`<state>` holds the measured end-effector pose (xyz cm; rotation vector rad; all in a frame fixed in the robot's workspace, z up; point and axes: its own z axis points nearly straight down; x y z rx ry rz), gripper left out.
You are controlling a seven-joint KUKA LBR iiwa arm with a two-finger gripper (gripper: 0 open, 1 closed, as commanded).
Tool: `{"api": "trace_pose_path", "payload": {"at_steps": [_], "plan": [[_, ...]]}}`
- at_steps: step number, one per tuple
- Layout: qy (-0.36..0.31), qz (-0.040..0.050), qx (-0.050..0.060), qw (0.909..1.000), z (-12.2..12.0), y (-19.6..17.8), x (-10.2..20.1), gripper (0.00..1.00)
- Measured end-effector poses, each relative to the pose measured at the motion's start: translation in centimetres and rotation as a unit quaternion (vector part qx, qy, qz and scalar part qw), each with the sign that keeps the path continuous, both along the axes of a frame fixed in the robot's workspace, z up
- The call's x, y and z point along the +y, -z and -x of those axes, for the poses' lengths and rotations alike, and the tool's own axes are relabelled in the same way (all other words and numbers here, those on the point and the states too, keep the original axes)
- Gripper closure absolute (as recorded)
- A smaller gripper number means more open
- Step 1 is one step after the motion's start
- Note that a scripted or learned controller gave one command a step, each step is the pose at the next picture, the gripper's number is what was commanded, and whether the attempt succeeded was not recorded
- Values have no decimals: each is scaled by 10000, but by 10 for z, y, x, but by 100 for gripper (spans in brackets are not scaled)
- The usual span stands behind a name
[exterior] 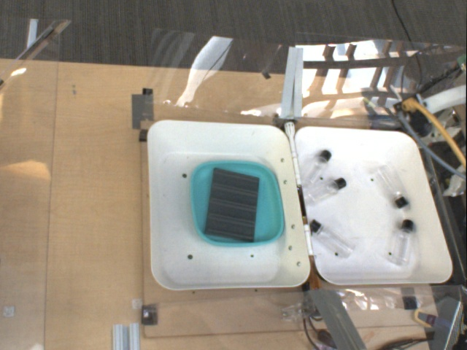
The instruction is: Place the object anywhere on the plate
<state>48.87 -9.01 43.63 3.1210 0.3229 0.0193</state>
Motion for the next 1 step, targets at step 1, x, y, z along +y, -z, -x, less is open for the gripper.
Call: {"api": "trace_pose_path", "payload": {"at_steps": [1], "plan": [[2, 0, 4, 10000, 0, 0, 0, 0]]}}
